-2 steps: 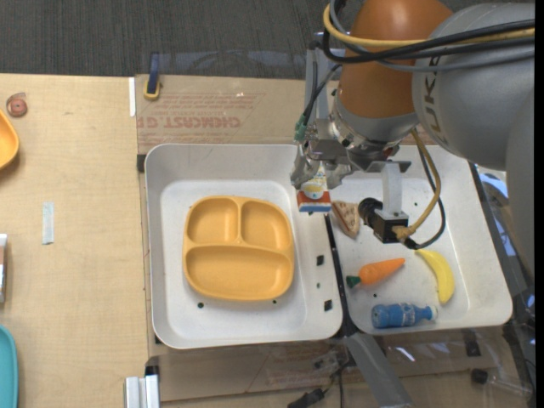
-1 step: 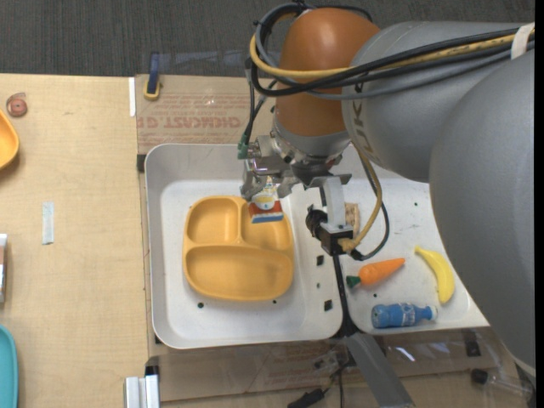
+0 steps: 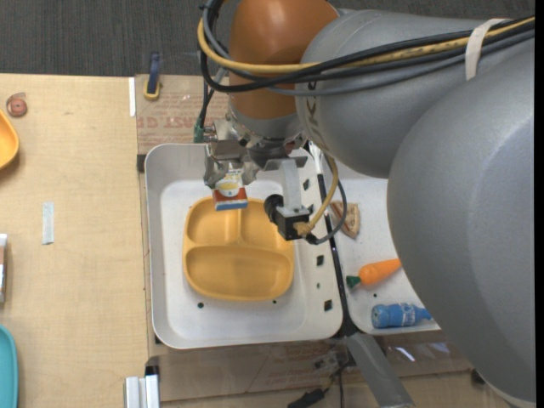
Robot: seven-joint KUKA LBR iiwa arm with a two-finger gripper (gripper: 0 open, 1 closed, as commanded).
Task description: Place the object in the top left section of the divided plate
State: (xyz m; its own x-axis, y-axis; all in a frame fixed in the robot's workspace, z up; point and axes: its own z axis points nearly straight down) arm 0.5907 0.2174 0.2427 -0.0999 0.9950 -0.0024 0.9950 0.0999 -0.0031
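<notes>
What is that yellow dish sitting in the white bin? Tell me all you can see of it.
The plate is a yellow-orange divided dish, looking like smooth plastic, with rounded corners and raised ridges that split it into one wide section nearer the camera and two smaller ones behind. It lies flat on the floor of the left bin. The gripper hangs over its top left section, with a small white, blue and red object at its tip, at the plate's far rim.
</notes>
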